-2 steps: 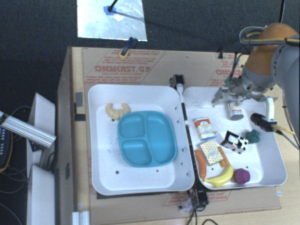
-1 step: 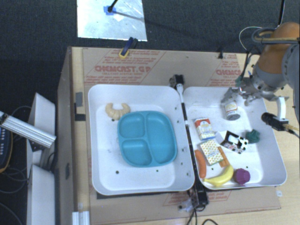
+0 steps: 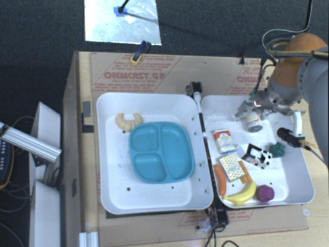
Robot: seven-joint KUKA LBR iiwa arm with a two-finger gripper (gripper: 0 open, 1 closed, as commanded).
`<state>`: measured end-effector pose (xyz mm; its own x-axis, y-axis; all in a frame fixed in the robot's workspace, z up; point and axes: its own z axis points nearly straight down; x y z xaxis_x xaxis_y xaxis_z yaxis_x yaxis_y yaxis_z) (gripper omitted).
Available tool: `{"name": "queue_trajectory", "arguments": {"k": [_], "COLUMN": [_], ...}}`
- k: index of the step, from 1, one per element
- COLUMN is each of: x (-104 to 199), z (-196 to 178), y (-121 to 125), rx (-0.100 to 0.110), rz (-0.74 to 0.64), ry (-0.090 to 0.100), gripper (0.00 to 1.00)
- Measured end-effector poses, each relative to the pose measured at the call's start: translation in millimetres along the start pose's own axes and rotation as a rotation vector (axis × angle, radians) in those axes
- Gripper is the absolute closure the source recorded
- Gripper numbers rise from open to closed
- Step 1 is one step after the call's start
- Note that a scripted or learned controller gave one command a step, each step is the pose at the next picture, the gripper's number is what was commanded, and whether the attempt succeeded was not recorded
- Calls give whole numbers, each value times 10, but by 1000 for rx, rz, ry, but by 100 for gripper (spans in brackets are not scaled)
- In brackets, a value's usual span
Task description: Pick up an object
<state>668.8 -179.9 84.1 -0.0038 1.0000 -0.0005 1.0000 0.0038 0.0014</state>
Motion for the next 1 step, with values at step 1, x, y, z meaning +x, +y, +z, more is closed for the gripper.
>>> {"name": "queue_trajectory", "arguments": {"k": [1], "x": [-5], "z": [-122], "y": [15], "rx": [-4], "rz": [-3], "ry": [-2], "gripper": [100]}}
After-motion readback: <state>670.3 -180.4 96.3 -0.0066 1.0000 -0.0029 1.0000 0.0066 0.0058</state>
